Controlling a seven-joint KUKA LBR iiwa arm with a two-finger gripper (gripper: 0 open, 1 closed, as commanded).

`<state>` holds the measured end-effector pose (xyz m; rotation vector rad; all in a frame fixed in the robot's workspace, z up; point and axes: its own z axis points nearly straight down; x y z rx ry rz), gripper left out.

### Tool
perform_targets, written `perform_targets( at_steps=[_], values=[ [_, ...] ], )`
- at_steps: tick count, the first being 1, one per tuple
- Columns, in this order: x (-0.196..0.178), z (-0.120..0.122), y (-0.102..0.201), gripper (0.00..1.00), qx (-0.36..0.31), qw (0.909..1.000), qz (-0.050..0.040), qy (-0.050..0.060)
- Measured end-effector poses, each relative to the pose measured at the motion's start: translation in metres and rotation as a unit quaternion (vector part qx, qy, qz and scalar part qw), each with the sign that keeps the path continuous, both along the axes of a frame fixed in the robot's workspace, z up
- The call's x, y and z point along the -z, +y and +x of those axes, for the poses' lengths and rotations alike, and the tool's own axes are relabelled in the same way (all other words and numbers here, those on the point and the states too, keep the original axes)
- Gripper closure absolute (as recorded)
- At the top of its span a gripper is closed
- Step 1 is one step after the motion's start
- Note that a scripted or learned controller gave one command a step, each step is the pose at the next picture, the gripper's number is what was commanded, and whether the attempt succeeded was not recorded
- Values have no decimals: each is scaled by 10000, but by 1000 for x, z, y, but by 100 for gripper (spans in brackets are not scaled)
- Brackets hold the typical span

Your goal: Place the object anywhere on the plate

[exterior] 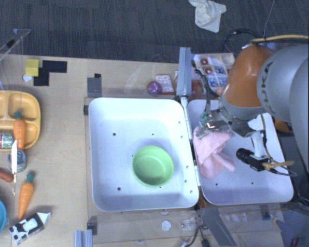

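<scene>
- Along the bottom edge of the frame: bench (58,202) hardware and clamps below both bins; at lower left, carrots (25,192) and a small cow-patterned toy (29,225), off the task.
- Lower centre, in the left bin (106,144): green plate (153,166), round, bare on top, sitting toward that bin's right half.
- Right of the divider, in the right bin (241,190): pink cloth (212,152), crumpled, lying against the bin's left wall, long axis running from upper left to lower right.
- Just above the cloth: gripper (208,123), hanging at the cloth's upper end; cannot tell how the fingers stand, nor whether any cloth sits between them.
- Key relation: cloth directly below and slightly right of the gripper in the frame; plate to the left and lower, across the divider, so a carry leftward over the wall looks needed.
- Upper right: grey arm (285,82) with orange band, reaching in.
- Far top: white rag (208,14) on the dark floor.
</scene>
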<state>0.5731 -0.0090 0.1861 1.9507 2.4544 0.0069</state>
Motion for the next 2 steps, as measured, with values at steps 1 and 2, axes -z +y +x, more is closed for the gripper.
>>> perform_targets(
  at_steps=[1, 2],
  values=[
    [-54, -85, 30, 100, -293, 9996, 4, 4],
    [-28, -86, 101, 100, -1291, 9916, 1, 22]
  ],
)
